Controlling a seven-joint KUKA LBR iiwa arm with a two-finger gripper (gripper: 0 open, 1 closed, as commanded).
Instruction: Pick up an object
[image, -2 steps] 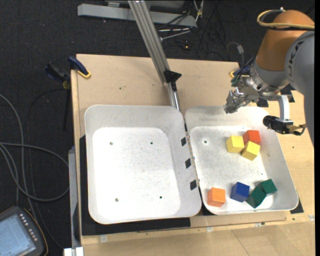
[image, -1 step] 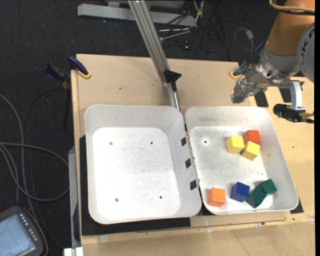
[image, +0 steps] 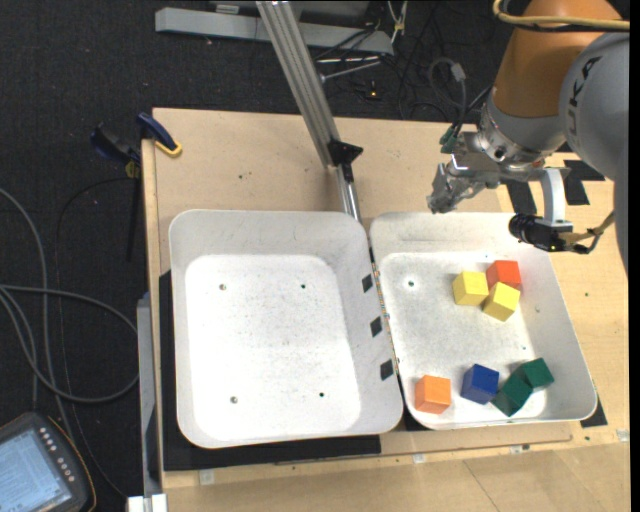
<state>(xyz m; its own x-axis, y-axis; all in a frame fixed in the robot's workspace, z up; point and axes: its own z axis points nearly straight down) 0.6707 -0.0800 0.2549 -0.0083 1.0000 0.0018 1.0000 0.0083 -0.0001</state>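
Hand (image: 447, 198) hovers above the right bin's (image: 420, 235) far rim; whether it is released or clenched cannot be told.
Cubes lie in that bin with no long axis: two yellow (image: 470, 288) (image: 502, 301) touching a red (image: 506, 272) mid-bin; orange (image: 433, 393), blue (image: 480, 383) and two green (image: 537, 373) (image: 514, 393) along its near edge.

Tabletop (image: 250, 150): pale wood board, matt, lightly scuffed. Two bins, left (image: 200, 240) and right (image: 420, 235): white plastic, smooth, dull sheen, fine dark speckling. Blocks at right of frame, such as blue block (image: 480, 383) and orange block (image: 433, 393): matt, plain-coloured. Slanted pole (image: 300, 75) at top: brushed metal. Arm (image: 560, 70): glossy grey and orange shell. Floor (image: 70, 300): dark, rough, carpet-like.
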